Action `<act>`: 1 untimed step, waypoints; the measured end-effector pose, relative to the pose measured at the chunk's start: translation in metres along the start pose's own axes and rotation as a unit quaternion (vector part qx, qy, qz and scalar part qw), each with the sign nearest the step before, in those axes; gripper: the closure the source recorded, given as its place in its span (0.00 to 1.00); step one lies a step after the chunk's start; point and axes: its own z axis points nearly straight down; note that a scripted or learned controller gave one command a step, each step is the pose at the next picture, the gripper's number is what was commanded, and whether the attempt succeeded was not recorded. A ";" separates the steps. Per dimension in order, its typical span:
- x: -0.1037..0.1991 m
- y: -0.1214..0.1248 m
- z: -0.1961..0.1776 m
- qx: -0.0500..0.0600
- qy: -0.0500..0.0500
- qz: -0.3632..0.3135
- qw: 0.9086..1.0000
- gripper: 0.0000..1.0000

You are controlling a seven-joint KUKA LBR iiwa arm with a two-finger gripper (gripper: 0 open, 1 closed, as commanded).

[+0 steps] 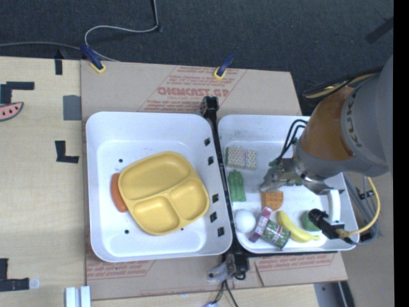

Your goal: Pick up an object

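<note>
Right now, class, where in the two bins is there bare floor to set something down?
Left bin: a strip behind the yellow tray. Right bin: the far floor behind the patterned pad. Crowded: near edge, with egg, banana and packet.

Red print "CHEMCAST GP" legible on brown cardboard sheet point(192, 91) under the bins, up and left of the gripper point(276, 179). Further red print along the sheet's lower edge: too small to read.

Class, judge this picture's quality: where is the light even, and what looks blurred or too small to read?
Camera view: light falls evenly on both bins; the yellow divided plastic plate casts a faint shadow; the small green packet has unreadable print; the claw looks soft and dim under the grey arm.
</note>
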 end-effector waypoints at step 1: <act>0.000 0.000 0.000 0.000 0.000 0.000 1.000 0.00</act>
